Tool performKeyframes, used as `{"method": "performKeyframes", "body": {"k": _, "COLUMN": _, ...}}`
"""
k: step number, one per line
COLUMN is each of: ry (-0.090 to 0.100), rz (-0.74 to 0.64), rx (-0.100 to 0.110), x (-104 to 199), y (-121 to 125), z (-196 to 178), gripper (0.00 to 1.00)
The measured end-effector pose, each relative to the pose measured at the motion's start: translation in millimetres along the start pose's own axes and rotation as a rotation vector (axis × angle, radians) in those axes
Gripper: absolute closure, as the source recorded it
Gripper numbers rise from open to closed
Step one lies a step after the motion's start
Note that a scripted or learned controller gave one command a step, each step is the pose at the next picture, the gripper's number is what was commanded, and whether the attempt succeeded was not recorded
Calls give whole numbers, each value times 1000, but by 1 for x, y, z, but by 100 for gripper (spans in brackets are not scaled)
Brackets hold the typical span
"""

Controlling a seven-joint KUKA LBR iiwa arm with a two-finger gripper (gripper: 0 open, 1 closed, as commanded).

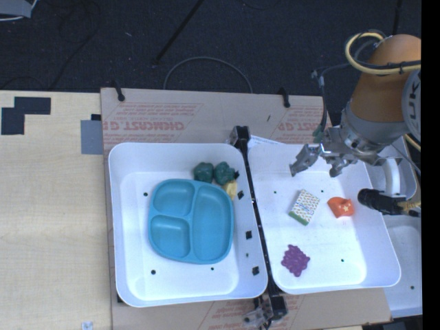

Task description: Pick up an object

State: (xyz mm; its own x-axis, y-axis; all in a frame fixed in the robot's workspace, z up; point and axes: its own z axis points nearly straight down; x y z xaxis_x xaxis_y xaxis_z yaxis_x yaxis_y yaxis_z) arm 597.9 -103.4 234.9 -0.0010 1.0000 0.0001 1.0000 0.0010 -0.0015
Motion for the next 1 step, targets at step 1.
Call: {"method": "performKeyframes", "body": {"k": 1, "ry": 1, "rz": 1, "rx": 8, "x": -5, "y": -9, "z": 58, "gripper": 0}}
